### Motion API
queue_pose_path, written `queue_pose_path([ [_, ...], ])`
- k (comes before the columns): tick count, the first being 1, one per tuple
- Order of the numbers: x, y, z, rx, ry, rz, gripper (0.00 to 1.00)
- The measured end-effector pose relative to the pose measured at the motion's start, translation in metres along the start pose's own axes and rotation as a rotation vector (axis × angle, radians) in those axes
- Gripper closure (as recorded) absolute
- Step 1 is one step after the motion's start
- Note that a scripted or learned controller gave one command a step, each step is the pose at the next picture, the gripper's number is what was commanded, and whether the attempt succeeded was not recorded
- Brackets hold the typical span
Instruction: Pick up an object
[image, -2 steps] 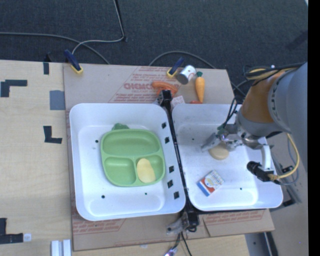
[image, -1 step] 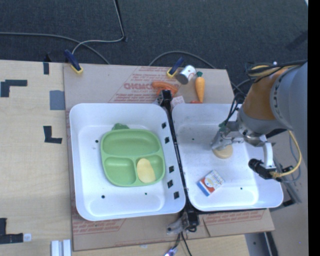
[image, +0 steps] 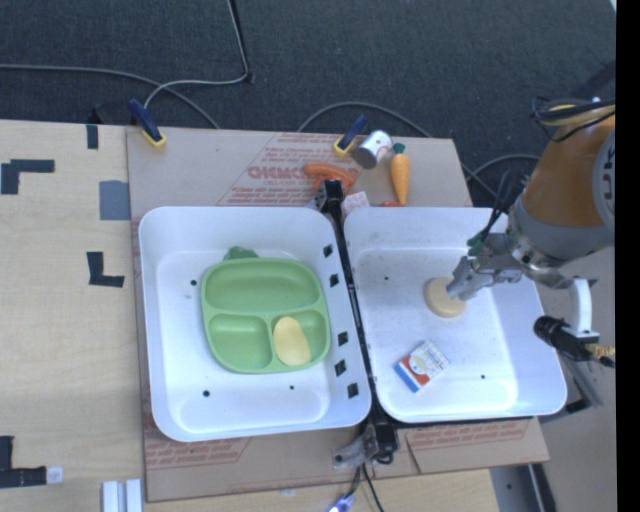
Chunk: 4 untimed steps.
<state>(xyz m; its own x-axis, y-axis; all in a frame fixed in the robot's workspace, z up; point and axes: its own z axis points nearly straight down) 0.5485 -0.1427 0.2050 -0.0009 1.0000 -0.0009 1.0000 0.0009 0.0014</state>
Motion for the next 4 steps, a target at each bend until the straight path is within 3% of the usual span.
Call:
queue_pose_path([
  [1, 0.000, 0.000, 0.001, 0.002, 0.001, 0.000, 0.00],
  [2, -0.032, 0.025, 0.118, -0.003, -0.003, 0.002, 0.00],
  [3, 0.031, 0.109, 0.090, 0.000, 0.001, -0.002, 0.00],
  [4, 0.044, 0.122, 0.116, -0.005, -0.001, -0.001, 0.00],
])
